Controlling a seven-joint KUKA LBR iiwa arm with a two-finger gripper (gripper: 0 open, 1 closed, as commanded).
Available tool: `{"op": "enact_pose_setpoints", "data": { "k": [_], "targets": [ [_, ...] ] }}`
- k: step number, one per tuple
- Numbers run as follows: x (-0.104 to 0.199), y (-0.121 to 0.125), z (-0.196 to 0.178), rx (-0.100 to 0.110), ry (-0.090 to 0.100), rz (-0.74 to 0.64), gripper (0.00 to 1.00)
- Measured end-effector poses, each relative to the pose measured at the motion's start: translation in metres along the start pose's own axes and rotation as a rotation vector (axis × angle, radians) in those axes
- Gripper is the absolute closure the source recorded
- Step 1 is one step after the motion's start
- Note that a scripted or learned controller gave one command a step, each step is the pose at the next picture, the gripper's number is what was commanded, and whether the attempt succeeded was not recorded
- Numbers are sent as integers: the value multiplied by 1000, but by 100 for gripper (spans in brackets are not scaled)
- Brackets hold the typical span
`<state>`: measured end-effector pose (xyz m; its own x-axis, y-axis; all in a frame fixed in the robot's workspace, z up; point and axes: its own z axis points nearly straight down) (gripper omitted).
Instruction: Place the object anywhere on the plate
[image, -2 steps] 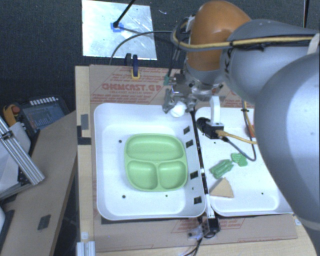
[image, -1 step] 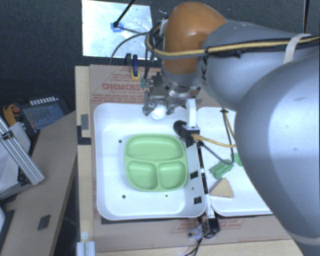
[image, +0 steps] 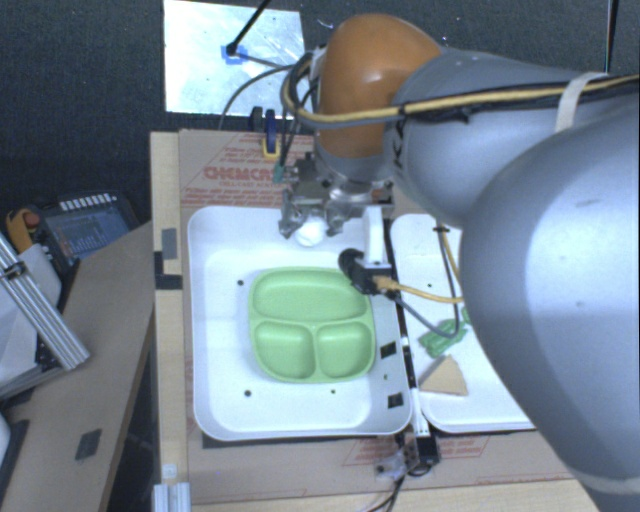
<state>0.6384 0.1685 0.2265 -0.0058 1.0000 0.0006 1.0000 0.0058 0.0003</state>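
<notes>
My claw (image: 312, 222): it hangs over the far end of the left bin, just beyond the far rim of the plate, with a small white object between its fingertips.
Claw state: pinching the white object (image: 310, 234), which shows at the tips as a pale rounded lump.
White object: at my claw's tips, above the bin floor near the far wall, beside the plate's far edge and not on the plate.
Plate (image: 310, 325): light green, with three compartments, one wide at the far side and two smaller at the near side; it lies flat in the middle of the left bin.
Left bin (image: 215, 330): white and shallow, holding the plate.
Right bin (image: 450, 415): white, touching the left bin along the middle seam, much of it hidden under my arm.
In the right bin: a green thing (image: 442, 338) near the seam and a tan wedge (image: 446, 378) just nearer the camera.
My arm (image: 520, 200): grey, with the orange band (image: 365, 80) above the wrist, reaching in from the right.
Table (image: 110, 330): tan, carrying both bins.
</notes>
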Motion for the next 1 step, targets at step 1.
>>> {"op": "enact_pose_setpoints", "data": {
  "k": [1],
  "targets": [
    [0,0,0,-1,-1,0,0]
  ]
}}
